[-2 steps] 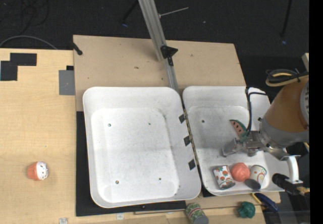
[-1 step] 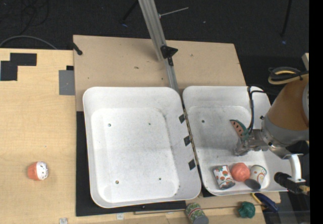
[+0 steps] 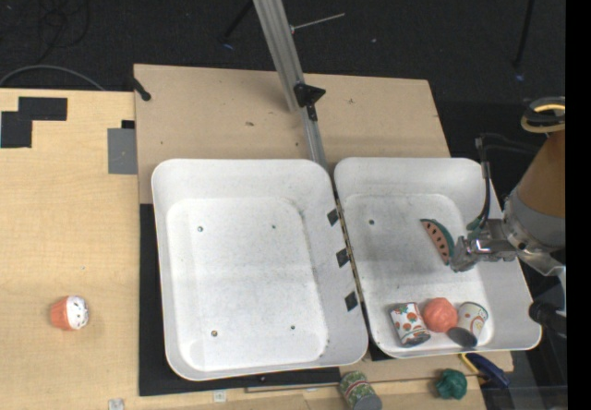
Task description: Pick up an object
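Two shallow white plastic bins sit side by side on the pale wooden surface: the left bin and the right bin. The grey arm with its orange band reaches in over the right bin's right edge, and its pincer hangs low inside that bin near the right wall. Whether the pincer is released or clenched cannot be told. Just beside the pincer, toward the bin's middle, lies a curved red-and-green watermelon-slice toy, close to the pincer's tip; contact cannot be judged. Along the bin's front edge lie a small patterned can, a round red ball touching it, and a white cup-like piece beside the ball. On the surface near its left front corner rests a small orange-and-white ball figure. At the front edge beyond the right bin sit a green lumpy toy and a dark cylindrical can.
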Controlling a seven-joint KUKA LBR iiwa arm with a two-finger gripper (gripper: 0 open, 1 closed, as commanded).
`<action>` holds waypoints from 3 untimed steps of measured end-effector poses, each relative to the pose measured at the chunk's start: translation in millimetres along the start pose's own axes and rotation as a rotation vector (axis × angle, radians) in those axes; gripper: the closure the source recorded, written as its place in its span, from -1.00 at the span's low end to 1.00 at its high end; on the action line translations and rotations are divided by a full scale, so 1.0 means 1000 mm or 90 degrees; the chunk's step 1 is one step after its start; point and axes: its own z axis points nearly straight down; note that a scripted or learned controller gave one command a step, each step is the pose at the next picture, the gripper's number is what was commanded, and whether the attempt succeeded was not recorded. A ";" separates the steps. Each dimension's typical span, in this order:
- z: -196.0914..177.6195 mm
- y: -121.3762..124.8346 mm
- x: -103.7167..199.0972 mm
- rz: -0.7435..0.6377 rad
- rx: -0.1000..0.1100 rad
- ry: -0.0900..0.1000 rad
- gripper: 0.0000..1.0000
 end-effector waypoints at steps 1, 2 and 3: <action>-0.043 0.005 -0.002 -0.002 0.000 0.000 1.00; -0.096 0.006 -0.003 -0.003 -0.001 0.000 1.00; -0.090 0.021 0.051 -0.005 0.003 0.003 1.00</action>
